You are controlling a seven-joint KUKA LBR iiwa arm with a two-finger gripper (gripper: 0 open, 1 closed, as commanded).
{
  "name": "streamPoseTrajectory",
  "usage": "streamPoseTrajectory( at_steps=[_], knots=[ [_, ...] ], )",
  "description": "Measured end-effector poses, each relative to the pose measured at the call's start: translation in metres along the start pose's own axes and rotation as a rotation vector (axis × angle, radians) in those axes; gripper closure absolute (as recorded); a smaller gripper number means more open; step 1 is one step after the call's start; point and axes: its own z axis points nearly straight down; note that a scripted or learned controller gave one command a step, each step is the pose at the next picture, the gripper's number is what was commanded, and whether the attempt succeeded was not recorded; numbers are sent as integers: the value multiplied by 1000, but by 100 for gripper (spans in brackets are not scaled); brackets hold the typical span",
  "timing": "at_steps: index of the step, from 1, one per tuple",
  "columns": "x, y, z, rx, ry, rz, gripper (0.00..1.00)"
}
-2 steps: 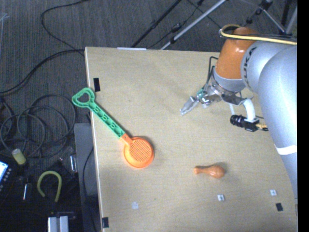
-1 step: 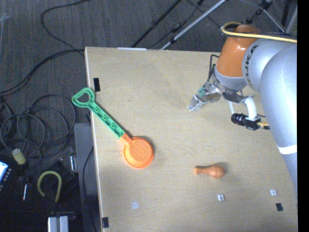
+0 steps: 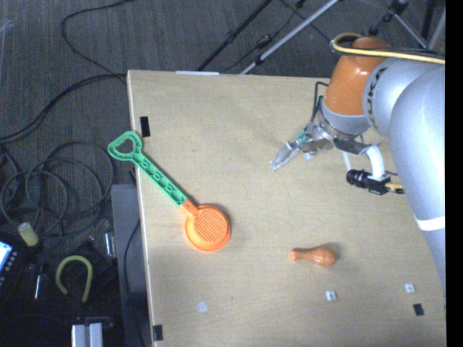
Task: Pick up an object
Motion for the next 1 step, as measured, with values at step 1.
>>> streamPoseTrajectory(
  at_steps=[1],
  knots=[
    [1, 0, -9, -1, 1, 0, 100]
  ],
)
